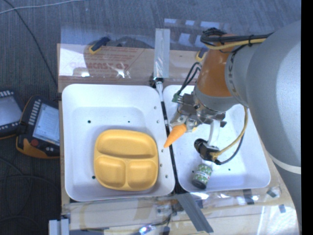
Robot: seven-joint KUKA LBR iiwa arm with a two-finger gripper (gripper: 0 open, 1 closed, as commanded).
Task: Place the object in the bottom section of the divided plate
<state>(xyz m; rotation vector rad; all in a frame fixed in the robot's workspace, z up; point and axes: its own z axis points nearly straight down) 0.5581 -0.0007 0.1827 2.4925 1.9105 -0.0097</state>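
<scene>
Carrot (174,135) gripped in the jaws (185,126) over the bins' divide; yellow plate (126,159) in left bin (78,111).

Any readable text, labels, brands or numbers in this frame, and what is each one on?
Cardboard sheet behind the bins: red printing, reversed and too blurred to read.
Handheld pendant on the floor: lit screen, contents too small to read.
Small can in the right bin: patterned label, unreadable.
Yellow divided plate, orange carrot: no markings.
</scene>
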